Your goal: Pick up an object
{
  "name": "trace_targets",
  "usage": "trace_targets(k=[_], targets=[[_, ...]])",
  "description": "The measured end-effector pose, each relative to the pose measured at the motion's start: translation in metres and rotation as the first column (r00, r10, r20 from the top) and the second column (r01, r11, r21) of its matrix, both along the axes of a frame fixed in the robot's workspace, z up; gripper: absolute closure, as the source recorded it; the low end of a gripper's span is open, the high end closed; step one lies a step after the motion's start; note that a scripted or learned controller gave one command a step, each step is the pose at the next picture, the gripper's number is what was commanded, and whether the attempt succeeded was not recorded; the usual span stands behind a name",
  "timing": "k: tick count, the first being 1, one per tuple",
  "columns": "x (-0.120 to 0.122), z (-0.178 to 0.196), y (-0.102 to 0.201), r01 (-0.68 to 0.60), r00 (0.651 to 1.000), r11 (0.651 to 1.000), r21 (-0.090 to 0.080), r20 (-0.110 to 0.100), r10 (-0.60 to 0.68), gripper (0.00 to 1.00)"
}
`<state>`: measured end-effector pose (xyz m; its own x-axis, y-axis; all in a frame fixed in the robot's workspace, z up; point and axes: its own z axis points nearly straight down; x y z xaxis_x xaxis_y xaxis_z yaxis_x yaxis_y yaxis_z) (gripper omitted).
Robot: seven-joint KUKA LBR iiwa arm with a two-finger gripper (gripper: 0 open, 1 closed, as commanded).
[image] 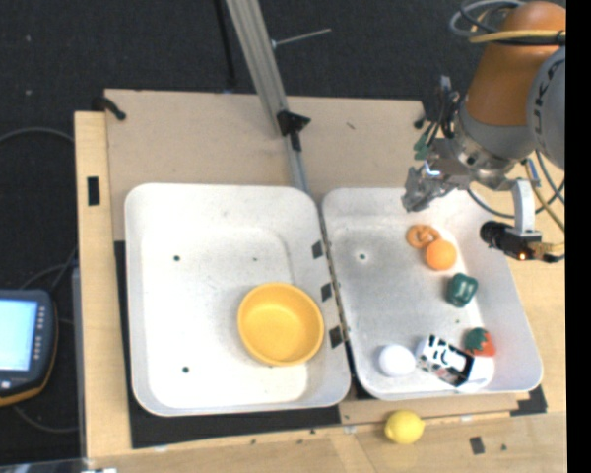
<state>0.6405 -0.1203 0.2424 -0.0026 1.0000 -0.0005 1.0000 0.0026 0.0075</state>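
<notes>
Grey arm with orange band entering at two o'clock, wrist angled down toward eight o'clock, gripper (417,201) hanging low, nothing visible between its tips

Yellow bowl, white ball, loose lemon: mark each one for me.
yellow bowl (280,322), camera view, on its inner floor, left bin.
white ball (396,360), camera view, centre of its top, right bin near front edge.
lemon (404,427), camera view, middle of fruit, on the bench outside the bins.
</notes>
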Motion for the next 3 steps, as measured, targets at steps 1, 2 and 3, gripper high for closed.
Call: trace_targets(k=[1, 2, 3], targets=[[-0.009, -0.009, 0.051, -0.003, 1.000, 1.000, 0.001, -0.007, 0.003, 1.00], [-0.013, -0.016, 0.108, -0.004, 1.000, 1.000, 0.001, -0.007, 0.004, 1.00], [-0.012, -0.002, 0.157, -0.001, 1.000, 1.000, 0.003, -0.007, 0.001, 1.00]])
